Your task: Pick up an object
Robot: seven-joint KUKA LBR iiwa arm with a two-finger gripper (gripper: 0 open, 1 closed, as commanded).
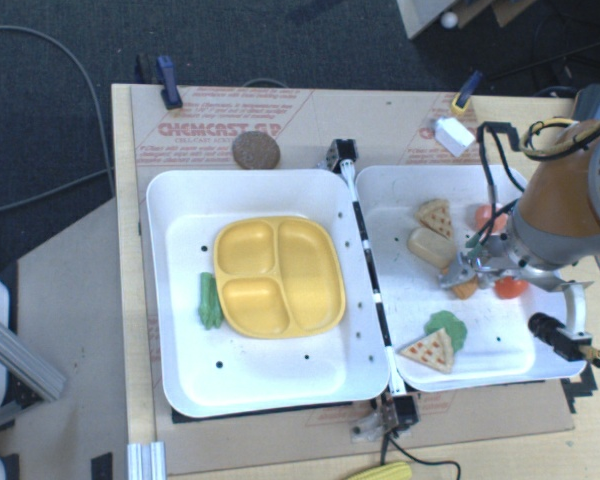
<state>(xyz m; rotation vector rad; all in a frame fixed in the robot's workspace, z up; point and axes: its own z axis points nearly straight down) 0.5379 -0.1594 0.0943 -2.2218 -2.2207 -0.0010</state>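
The right bin [405, 182] holds several toy foods: a waffle-like wedge [435, 216], a beige chunk [430, 248], a small orange piece [465, 289], a red round piece [510, 288], a reddish piece [483, 214], a green leafy piece [446, 326] and a second wedge [429, 351]. My gripper [467, 268] hangs low in the middle of this bin, right above the small orange piece and just right of the beige chunk. The wrist hides its tips, and I see nothing clearly held.
The left bin [162, 268] holds a yellow divided plate [278, 275] with a green pod [210, 301] beside its left edge. A brown disc [255, 151] lies on the bench behind it. Blue clamps [167, 80] sit at the back edge. Cables loop over the arm.
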